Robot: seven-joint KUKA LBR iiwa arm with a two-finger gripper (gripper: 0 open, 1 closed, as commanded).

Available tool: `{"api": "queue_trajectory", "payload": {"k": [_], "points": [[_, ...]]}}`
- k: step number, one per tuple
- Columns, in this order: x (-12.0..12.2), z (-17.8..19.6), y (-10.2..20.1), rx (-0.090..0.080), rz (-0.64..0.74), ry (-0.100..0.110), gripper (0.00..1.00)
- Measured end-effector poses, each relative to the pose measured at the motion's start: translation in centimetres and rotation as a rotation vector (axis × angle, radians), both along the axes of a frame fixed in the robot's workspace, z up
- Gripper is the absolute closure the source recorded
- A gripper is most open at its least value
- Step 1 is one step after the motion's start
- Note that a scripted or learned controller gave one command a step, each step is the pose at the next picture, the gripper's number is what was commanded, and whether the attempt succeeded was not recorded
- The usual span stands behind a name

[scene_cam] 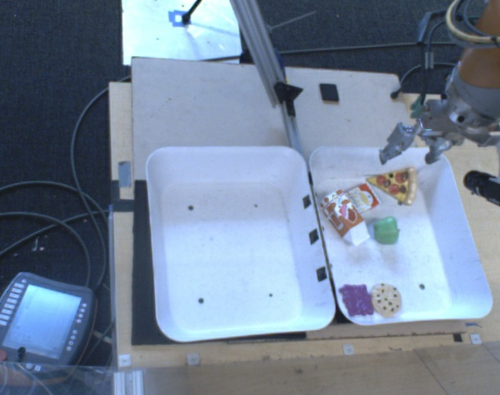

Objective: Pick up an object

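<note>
Pizza slice toy (pixel 395 185) is the nearest thing to the gripper (pixel 414 145); it lies flat near the far edge of the right bin (pixel 472 262), pointing toward the bin's left wall. The gripper hangs above that far edge with its two fingers spread apart and nothing between them. Just beside the slice, toward the middle of the bin, lies a red and white carton (pixel 349 211), tilted, and a green block (pixel 386 230) sits near the carton's lower end. At the near edge a purple piece (pixel 356 299) and a round cookie (pixel 386 299) lie side by side, touching or almost touching.

I judge that several things can fail here. The slice is thin and flat, so the fingers may close over it and slide off, or only push it against the bin wall. Because the carton is so near, a descent a little to the left could catch both things, or knock the carton onto the block. The slanted bin wall may also stop one finger before it reaches the floor.
</note>
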State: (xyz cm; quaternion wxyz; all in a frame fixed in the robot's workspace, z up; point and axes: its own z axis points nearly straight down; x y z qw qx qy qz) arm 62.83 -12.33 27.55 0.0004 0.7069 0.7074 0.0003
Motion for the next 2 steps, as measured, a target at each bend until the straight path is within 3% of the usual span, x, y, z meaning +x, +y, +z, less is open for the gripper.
{"api": "queue_trajectory", "payload": {"k": [1,2], "points": [[1.0,-8.9,5.2,0.002,0.003,0.007,0.0],[-6.4,-18.7,3.5,0.0,-0.003,0.007,0.0]]}}
